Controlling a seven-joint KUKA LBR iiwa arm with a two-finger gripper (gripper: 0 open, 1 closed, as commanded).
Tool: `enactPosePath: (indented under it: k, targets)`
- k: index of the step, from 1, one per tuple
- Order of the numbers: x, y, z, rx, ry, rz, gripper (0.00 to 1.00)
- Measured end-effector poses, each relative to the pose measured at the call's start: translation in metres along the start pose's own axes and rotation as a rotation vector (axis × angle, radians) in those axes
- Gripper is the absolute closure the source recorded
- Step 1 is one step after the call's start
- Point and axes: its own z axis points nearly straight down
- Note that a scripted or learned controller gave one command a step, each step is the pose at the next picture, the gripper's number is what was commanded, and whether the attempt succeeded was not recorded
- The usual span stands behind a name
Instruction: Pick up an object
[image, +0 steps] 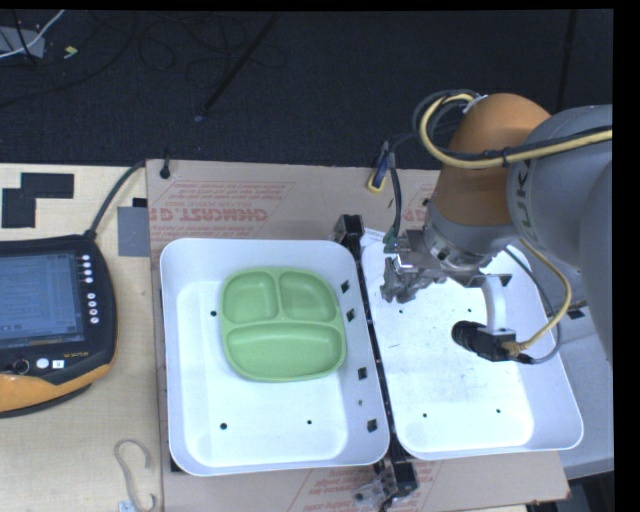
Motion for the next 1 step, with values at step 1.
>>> enactPosePath:
  k: [1]
  targets:
    - [0.0157,0.0047,0.0007,-0.003,0.001,-0.002,1.00]
